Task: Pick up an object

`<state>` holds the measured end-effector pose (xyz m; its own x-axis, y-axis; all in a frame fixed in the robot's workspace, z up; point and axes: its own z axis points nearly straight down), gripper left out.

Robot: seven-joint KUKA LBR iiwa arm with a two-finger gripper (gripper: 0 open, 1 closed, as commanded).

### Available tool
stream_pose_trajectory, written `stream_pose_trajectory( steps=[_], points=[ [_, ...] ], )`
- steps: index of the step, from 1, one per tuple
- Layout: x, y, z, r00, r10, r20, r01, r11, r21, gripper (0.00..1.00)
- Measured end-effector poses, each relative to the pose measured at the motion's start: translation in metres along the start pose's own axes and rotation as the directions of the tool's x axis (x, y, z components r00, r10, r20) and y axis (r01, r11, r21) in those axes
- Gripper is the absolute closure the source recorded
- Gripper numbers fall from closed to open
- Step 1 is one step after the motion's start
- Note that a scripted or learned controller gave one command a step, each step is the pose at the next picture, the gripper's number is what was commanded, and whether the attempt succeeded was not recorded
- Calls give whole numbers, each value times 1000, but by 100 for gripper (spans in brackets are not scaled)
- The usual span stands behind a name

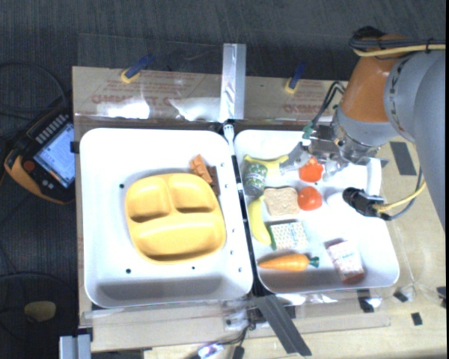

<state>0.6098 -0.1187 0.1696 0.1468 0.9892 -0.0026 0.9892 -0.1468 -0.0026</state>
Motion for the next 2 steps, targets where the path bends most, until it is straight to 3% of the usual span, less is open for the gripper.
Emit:
stream_pose_trajectory(
  steps=[1, 2],
  points=[
    [-36, -4, 70, 985, 174, -4, -174, 985, -3, 0],
    [-35, -4, 62, 985, 173, -7, -173, 985, -2, 100]
  ],
)
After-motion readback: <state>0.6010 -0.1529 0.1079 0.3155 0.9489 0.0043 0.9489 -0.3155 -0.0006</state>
